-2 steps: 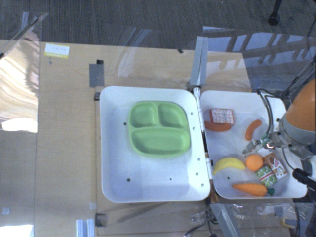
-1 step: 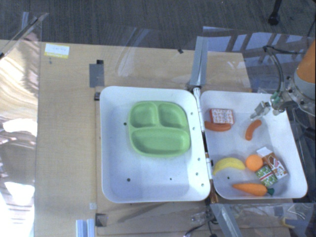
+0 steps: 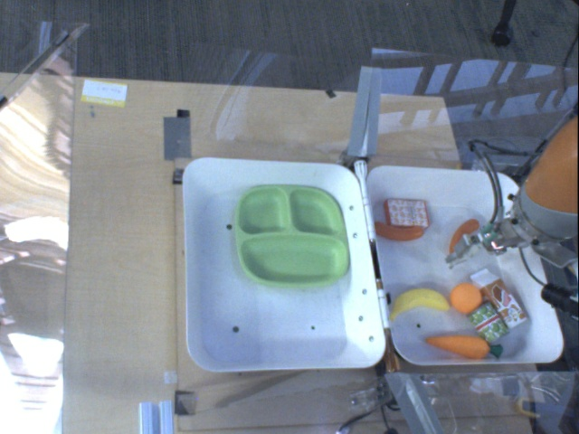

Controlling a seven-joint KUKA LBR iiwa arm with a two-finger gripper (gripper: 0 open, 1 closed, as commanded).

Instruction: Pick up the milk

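Observation:
The milk is a small carton printed in brown, white and green. It lies on its side near the front right corner of the right bin. My gripper hangs over the middle of that bin, a short way behind and to the left of the carton and apart from it. Its tip is beside a small red-orange pepper. The grey arm with its orange band comes in from the right edge.
An orange touches the milk's left side, with a yellow lemon further left and a carrot in front. A red-and-white box and a sausage lie at the bin's back left. The left bin holds a green divided plate.

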